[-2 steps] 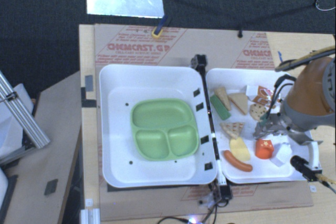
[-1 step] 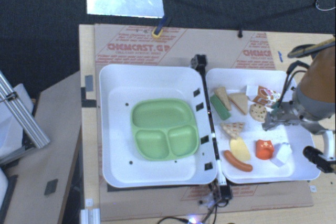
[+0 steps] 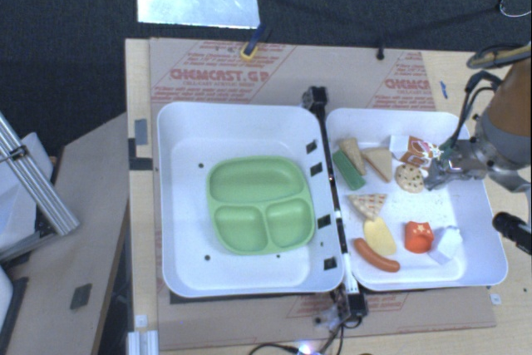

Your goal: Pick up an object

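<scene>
From above the counter (image 3: 208, 66), two white bins sit side by side. The left bin (image 3: 179, 179) carries a pale green divided plate (image 3: 258, 204), glossy moulded plastic with three shallow wells. The right bin (image 3: 478, 262) holds a scatter of toy food.

The tool (image 3: 439, 172) hangs low in the right bin's upper right part, just beside a round speckled cookie (image 3: 409, 177) and a small red-and-white piece (image 3: 418, 150). Whether it is released or clenched I cannot tell from here, and nothing shows between its tips.

The cookie looks the likeliest thing to lift: I judge it light, stiff and flat, so a pinch across its rim would serve, though a thin disc lying flat may slide on the smooth bin floor. The other pieces look like hard, slick plastic too: a green block (image 3: 348, 169), a tan wedge (image 3: 380, 162), a lattice-marked triangle (image 3: 368, 204), a yellow lump (image 3: 381, 237), an orange-red sausage (image 3: 376, 254) with rounded ends that could roll, and a red chunk (image 3: 419, 236) beside a pale white cube (image 3: 447, 244).
</scene>
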You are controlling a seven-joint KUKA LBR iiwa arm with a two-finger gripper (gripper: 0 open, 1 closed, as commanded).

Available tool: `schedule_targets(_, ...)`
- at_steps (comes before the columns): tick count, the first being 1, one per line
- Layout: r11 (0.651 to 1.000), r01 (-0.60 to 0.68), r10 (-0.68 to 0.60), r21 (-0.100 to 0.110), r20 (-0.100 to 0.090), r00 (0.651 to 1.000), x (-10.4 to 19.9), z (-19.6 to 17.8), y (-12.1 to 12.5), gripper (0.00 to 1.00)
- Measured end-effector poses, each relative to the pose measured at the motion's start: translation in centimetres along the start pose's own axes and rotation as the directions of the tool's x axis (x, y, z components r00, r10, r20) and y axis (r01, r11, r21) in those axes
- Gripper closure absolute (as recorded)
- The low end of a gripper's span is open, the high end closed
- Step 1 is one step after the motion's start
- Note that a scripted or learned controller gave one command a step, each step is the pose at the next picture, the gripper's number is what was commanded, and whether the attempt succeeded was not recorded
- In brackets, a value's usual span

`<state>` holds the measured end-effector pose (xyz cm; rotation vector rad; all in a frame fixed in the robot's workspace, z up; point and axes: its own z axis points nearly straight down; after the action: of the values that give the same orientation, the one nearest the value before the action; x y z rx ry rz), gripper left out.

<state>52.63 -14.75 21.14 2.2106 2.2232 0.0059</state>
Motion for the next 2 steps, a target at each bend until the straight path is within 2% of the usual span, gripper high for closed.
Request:
schedule_targets(1, 1.0, -0.001, 0.001, 0.003, 0.0, 1.0, 0.0, -1.4, 0.1, 1.0)
schedule_targets(2, 1.0, 0.005, -0.005, 0.002, -0.003, 1.0, 4.7, -1.3, 4.2, 1.0)
